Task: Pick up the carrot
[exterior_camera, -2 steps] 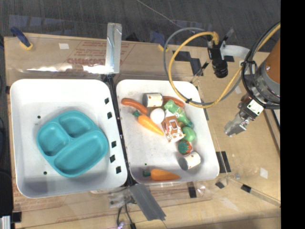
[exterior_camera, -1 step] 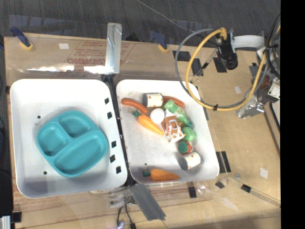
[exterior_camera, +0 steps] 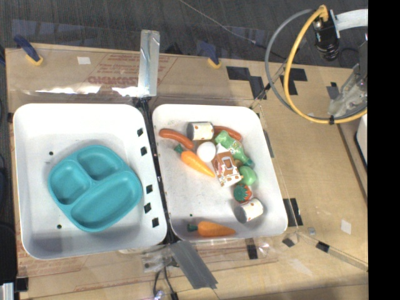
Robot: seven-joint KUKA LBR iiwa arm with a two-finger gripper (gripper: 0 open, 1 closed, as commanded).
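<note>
Two shallow white bins sit side by side on the cardboard-brown surface (exterior_camera: 312, 186), both smooth plastic with rounded corners. The left bin (exterior_camera: 31, 167) carries a teal divided plate (exterior_camera: 94, 186), glossy, with three soft-edged compartments. The right bin (exterior_camera: 265, 167) is crowded with toy food. There are two carrots here: one tapered orange carrot (exterior_camera: 197, 163) lies diagonally near the bin's middle, touching a white egg (exterior_camera: 206, 150); a second carrot (exterior_camera: 211, 229), with a green tip, lies flat along the near wall. A reddish sausage (exterior_camera: 176, 136) curves at the far side, and a small printed carton (exterior_camera: 226, 169) lies tilted among green pieces. At upper right, a looping yellow cable (exterior_camera: 299, 61) hangs by the grey arm (exterior_camera: 350, 95); I cannot tell how the jaws stand.
</note>
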